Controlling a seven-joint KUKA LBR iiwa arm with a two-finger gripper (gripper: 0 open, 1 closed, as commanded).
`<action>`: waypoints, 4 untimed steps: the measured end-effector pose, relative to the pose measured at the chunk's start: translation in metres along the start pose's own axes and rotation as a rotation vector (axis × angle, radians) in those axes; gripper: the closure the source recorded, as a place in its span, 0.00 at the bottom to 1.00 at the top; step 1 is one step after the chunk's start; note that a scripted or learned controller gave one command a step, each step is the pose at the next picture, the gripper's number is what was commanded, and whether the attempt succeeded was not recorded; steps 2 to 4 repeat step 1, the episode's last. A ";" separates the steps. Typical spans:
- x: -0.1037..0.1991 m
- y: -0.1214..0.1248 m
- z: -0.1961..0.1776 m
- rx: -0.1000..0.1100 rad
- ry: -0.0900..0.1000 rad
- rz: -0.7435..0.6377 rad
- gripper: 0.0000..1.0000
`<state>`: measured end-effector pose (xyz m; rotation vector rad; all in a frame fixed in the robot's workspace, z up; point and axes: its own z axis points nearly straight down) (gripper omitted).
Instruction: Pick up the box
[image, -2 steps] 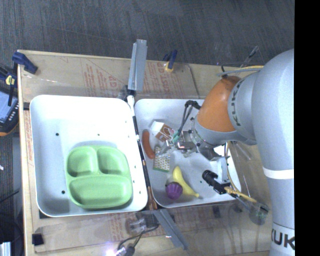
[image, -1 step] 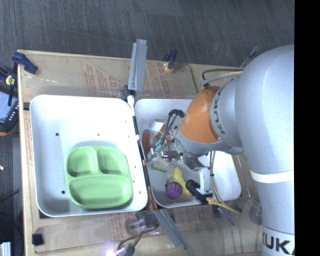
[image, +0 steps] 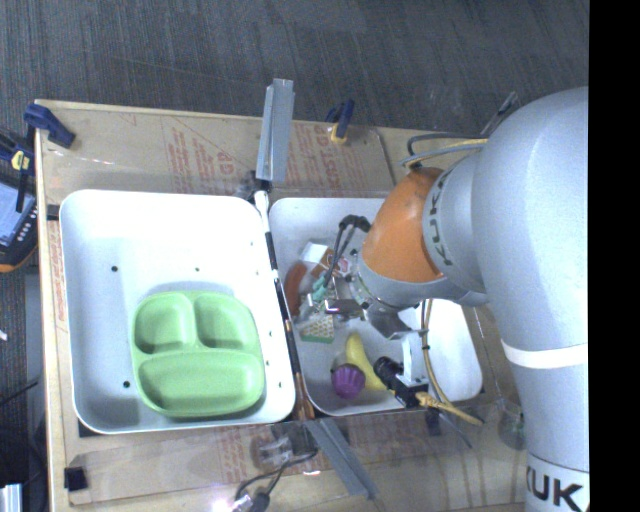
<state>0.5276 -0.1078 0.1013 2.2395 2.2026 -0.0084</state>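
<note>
Arm low over the right bin (image: 455, 372), gripper (image: 335, 290) down among the clutter.

Taking the green divided tray (image: 198, 355) in the left bin (image: 90, 230) as the marker: the grey arm (image: 520, 230) with its orange band (image: 400, 235) reaches across the right bin, just right of the tray beyond the bins' shared wall. The gripper sits there amid wires, and whether it is open or closed cannot be told. The box (image: 316, 254), a pale carton, lies right of the tray's upper corner, partly hidden by the gripper. A yellow banana (image: 360, 358) and a purple object (image: 347, 379) lie right of the tray's lower edge.
</note>
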 end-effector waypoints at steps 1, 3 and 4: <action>0.029 0.027 -0.119 -0.001 0.005 -0.077 1.00; 0.029 0.027 -0.119 -0.001 0.005 -0.077 1.00; 0.029 0.027 -0.119 -0.001 0.005 -0.077 1.00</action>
